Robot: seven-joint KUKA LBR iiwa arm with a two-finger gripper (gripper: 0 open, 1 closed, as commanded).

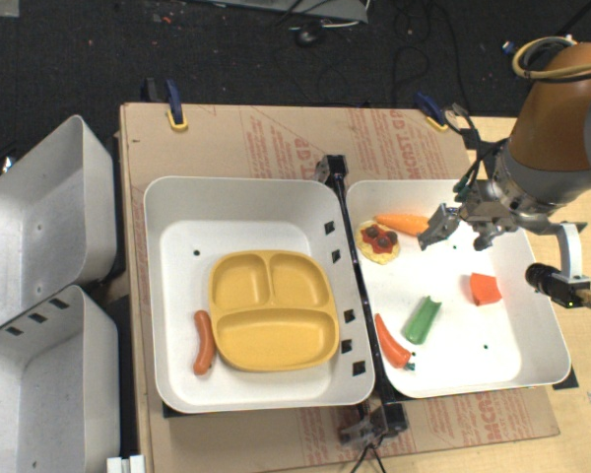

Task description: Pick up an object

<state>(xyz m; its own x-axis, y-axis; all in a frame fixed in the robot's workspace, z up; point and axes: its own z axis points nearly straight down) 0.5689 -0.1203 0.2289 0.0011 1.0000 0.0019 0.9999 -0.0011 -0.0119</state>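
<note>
My gripper (462, 233) hangs over the back of the right bin (532, 363), its two fingers spread open with nothing between them. Just left of it lie an orange carrot (403, 224) and a small round pizza slice (379, 242). An orange-red block (485, 289) sits in front of the gripper, to the right. A green cucumber piece (422, 320) and a red-orange chili pepper (393, 342) lie nearer the front of the same bin.
The left bin (167, 264) holds a yellow divided plate (273, 309) with a brown sausage (204, 342) beside it on the left. A black divider (350, 264) runs between the bins. Spare white bins (39, 264) stand off the bench at the left.
</note>
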